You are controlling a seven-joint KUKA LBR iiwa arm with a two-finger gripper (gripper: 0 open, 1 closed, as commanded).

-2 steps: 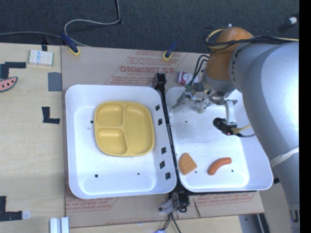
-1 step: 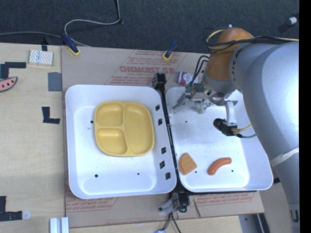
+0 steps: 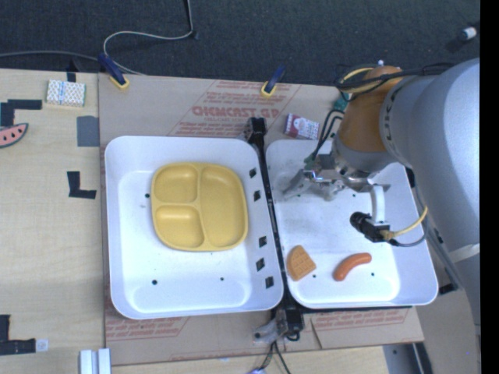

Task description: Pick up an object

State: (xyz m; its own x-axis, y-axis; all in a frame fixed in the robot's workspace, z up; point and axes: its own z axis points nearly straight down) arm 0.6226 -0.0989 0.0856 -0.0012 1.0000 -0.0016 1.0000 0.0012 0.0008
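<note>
Status: nothing picked yet, as far as I can judge. My gripper (image 3: 300,184) sits low over the upper left part of the right bin (image 3: 421,287), close to the divider between the two bins. Fingers (image 3: 290,188) look spread apart with nothing between them, only bare white bin floor under and around the tips.

Candidates in my bin: a small tan cracker-like piece (image 3: 300,262) near the front left, and a little orange sausage (image 3: 352,266) just to its right. Both lie flat on the bin floor, apart from each other and well clear of my fingers, toward the near edge.

Left bin (image 3: 125,287) holds a yellow divided plate (image 3: 199,206), flat, roughly centred. Not touching it either.

On the counter behind the bins: a small red-and-white packet (image 3: 300,126), out of the bins.

So: approach is at best partly done, grasp and lift both remain. My guess is the tips need to shift toward the front of the bin to get over the cracker or the sausage, then drop and close. Both are low and flat, so likely a tricky pinch.
</note>
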